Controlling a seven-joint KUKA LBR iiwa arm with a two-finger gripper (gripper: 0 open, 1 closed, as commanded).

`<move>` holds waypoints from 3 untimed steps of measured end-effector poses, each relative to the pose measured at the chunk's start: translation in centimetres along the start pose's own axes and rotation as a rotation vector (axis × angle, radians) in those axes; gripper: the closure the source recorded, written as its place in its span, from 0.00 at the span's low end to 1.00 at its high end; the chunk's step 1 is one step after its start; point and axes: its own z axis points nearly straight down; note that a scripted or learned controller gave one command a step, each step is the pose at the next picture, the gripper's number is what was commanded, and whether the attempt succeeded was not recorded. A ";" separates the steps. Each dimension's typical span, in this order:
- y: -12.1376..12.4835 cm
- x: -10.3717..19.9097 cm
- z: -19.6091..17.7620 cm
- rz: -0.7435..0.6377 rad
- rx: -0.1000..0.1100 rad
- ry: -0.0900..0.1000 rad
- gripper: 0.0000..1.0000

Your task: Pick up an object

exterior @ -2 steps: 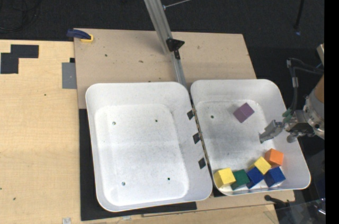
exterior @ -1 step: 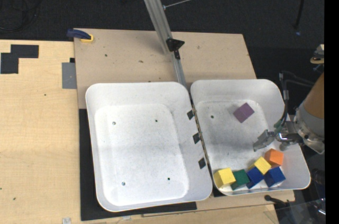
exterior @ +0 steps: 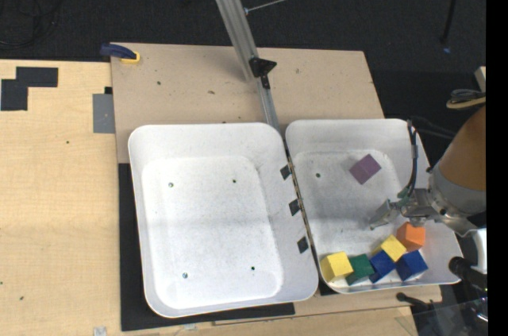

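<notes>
Blocks crowd the right bin's (exterior: 349,132) near corner: yellow block (exterior: 336,264), green block (exterior: 359,268), blue block (exterior: 411,264), orange block (exterior: 411,234). My end effector (exterior: 384,217) hovers beside orange, empty, prongs apparently parted; I'd centre over it before closing.

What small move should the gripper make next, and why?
Probably a short shift toward the orange block and then down. The gripper sits over bare floor of the right bin, with nothing between its fingers, and that block lies closest, beside the yellow and blue blocks.
</notes>
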 end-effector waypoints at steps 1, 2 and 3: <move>0.0 0.0 -1.2 0.007 -0.001 0.002 1.00; 0.9 -0.6 -7.0 -0.004 0.002 0.006 1.00; 0.3 -0.2 -12.9 -0.005 0.002 0.007 1.00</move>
